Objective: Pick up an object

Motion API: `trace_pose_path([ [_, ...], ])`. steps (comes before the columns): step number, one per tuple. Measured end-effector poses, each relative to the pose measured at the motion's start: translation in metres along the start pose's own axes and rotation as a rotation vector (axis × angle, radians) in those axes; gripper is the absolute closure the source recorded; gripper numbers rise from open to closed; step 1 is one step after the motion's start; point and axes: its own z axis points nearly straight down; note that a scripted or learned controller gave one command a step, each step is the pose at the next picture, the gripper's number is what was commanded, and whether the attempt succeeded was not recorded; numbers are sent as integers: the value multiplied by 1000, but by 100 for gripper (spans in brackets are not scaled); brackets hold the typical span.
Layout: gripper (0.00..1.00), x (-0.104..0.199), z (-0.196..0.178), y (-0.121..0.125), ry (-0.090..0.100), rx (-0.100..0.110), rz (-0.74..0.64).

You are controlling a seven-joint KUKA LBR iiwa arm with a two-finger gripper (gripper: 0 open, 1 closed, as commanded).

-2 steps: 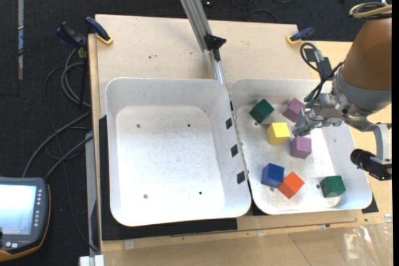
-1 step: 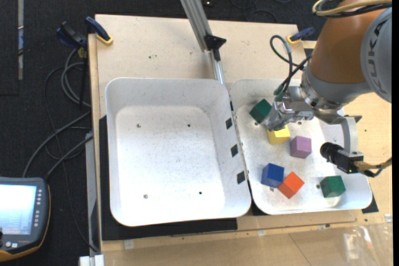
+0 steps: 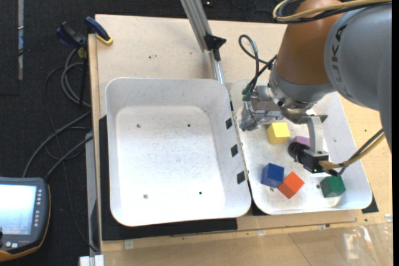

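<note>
Right bin (image 3: 346, 129) held one yellow block (image 3: 278, 131), one blue block (image 3: 272, 175), one orange block (image 3: 291, 185), one green block (image 3: 333, 186). Gripper (image 3: 252, 119) overhead, its state indiscernible.

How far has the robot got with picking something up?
Nothing looks done yet: the yellow cube, blue cube, orange cube and green cube all lie in the right white bin. In hand: the gripper hangs low at that bin's left side, just left of the yellow cube, with no block seen in it. Left: grasping one block and lifting it.
</note>
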Motion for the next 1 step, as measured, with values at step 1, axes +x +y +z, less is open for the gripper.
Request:
trace_pose_path([
  [1,100,56,-5,11,0,-3,0],
])
